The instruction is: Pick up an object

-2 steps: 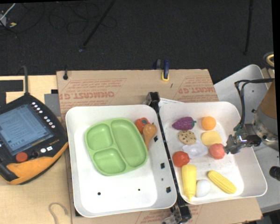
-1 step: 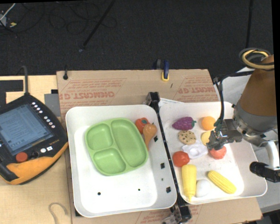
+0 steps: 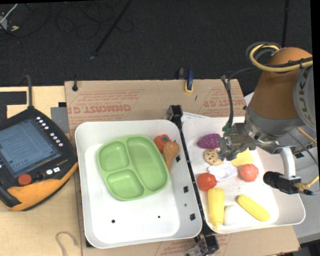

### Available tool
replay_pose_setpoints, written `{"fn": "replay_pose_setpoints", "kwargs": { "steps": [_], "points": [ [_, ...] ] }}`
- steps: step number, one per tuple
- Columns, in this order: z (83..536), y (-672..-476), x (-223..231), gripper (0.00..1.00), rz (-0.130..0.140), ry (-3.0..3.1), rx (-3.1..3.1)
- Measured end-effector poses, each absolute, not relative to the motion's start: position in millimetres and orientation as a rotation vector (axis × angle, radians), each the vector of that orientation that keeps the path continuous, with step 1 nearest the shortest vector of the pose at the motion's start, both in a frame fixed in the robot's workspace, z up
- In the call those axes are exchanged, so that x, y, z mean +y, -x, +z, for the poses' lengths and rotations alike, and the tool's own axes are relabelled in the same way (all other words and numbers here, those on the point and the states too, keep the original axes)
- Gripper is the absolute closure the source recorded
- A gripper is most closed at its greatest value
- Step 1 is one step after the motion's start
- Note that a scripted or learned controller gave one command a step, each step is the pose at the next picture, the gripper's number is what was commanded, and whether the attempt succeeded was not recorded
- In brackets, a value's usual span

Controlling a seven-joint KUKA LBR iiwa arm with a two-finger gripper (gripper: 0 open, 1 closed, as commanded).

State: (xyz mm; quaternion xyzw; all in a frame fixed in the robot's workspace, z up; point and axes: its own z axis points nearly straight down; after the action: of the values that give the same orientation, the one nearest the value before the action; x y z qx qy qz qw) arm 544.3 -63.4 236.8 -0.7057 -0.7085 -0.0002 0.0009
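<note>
The right bin (image 3: 293, 214) holds several toy foods: a purple grape bunch (image 3: 208, 141), a speckled cookie (image 3: 211, 157), a white lump (image 3: 222, 173), a red tomato (image 3: 206, 181), a yellow wedge (image 3: 244, 158), a reddish round fruit (image 3: 249, 172), and two yellow corn-like pieces (image 3: 216, 205) (image 3: 253, 207). My gripper (image 3: 227, 147) hangs low over the bin's upper middle, between the grapes, the cookie and the yellow wedge. Its dark body hides what lies right under it. I see nothing lifted in it.
The left bin (image 3: 95, 219) carries a green divided plate (image 3: 132, 167), with a red item (image 3: 162, 141) and an orange piece (image 3: 171, 150) against its right wall. A teach pendant (image 3: 27, 153) lies left of the bins. A black fitting (image 3: 280, 182) juts over the right bin's edge.
</note>
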Motion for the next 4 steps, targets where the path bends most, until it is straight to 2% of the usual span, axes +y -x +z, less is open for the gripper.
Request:
{"fn": "replay_pose_setpoints", "kwargs": {
  "steps": [1,3,4],
  "points": [
    [242.0,-570.7,-15.2,1.0,0.0,2.217,-2.224],
    [221.5,-627.3,54.2,1.0,0.001,2.218,-2.223],
    [223.9,-622.9,57.9,1.0,0.005,2.221,-2.219]
  ]
}}
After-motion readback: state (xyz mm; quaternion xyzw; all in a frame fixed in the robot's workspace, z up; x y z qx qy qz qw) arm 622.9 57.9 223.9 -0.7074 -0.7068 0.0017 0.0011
